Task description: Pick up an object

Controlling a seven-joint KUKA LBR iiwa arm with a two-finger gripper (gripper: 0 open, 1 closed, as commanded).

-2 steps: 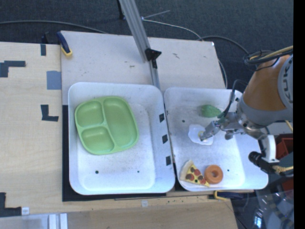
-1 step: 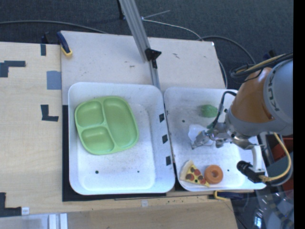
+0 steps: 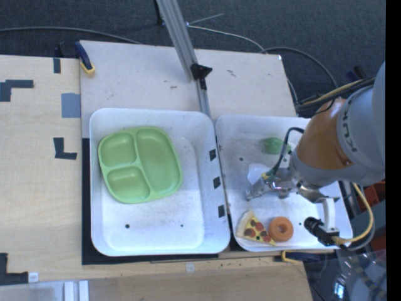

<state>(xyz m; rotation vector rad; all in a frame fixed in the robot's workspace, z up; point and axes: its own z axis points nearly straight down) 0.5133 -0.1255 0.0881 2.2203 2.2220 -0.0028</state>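
Down in the right bin (image 3: 235, 137), the grey arm (image 3: 326, 144) with its orange band reaches in from the right edge of the view, and its jaws sit low over the middle of that bin's white floor, pointing toward the wall shared with the left bin (image 3: 156, 234). From this slant I cannot tell whether the jaws are spread or pressed together, and no object is seen between them. Three small things that could be picked lie in the right bin. A small green piece (image 3: 272, 145) rests near the far side, beyond the jaws and apart from them. A toy pizza slice (image 3: 254, 227) lies at the near edge, with an orange toy donut (image 3: 281, 229) just beside it on the right. Both are nearer the camera than the jaws and not touching them. The left bin holds a light green divided plate (image 3: 139, 164), lying flat toward its far left part, with three compartments facing up. Both bins stand side by side on the pale counter (image 3: 138, 74). A grey metal rail (image 3: 178, 30) slants across the counter toward the seam between the bins.
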